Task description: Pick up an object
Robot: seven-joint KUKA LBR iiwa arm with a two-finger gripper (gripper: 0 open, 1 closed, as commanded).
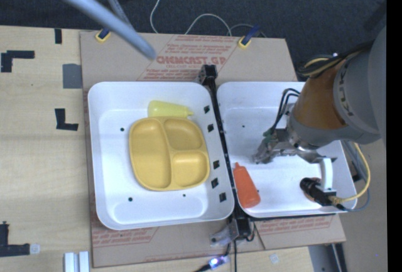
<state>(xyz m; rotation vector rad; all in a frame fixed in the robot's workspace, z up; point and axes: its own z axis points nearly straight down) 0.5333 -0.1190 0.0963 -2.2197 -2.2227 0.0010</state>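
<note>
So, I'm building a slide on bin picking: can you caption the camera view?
KUKA arm's gripper low in the right bin near an orange object; yellow divided plate in the left bin.

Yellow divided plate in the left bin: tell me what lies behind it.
A pale yellow object pokes out past the far edge of the divided plate, against the left bin floor. The plate covers its near part, so its full shape stays hidden.

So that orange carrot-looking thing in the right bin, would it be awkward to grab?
Probably a little. The orange carrot-shaped piece looks rounded and tapered, so it may roll or slip from a pinch. It looks like smooth moulded plastic, likely light and stiff. It lies close to the bin wall, leaving little finger room there.
</note>
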